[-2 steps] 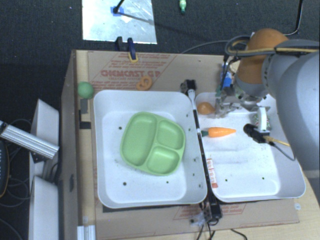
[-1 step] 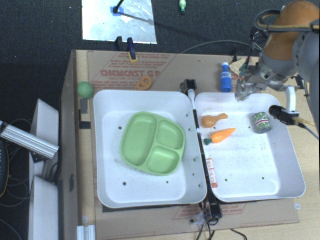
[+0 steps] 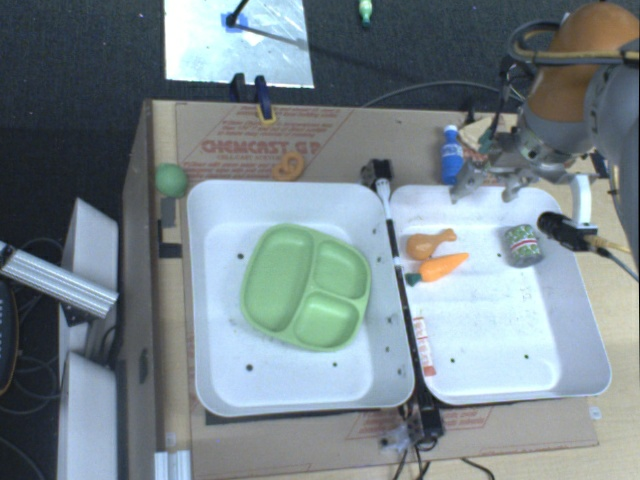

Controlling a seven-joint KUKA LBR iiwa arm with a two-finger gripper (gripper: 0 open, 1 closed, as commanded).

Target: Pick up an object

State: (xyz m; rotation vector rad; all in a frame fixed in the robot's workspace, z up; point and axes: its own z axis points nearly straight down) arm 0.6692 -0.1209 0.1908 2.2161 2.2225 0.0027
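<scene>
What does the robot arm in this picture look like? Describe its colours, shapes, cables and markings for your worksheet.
The grey, rounded robot arm carries a bulging orange band above its wrist. Dark cables loop around that wrist section. Below it sits a metallic silver end effector with two thin pale prongs. A black cylindrical attachment sticks out beside the wrist. No printed markings are legible.
</scene>
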